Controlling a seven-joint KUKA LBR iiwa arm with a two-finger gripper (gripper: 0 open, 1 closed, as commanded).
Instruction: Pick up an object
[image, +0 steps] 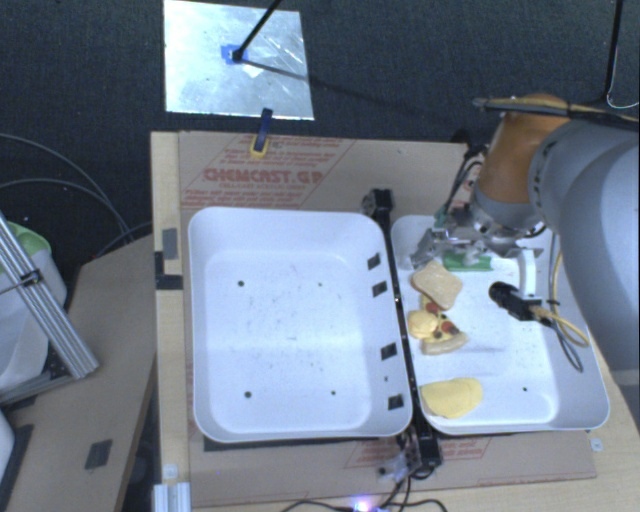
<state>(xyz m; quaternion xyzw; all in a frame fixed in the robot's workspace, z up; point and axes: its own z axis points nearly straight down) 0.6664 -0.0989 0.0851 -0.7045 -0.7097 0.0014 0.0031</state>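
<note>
Camera view: gripper (436, 243), fingers' state unclear, hangs just above a tan wedge (438, 284); smooth yellow oval (451, 397) lies farther below.

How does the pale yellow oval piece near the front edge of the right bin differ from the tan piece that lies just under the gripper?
The pale yellow oval piece is rounded and plain yellow; the tan piece is more angular and browner. The yellow one lies alone near the front wall of the right bin, far from the gripper; the tan one lies close under it, beside a yellow item with red spots. Both lie flat in the same bin.
</note>
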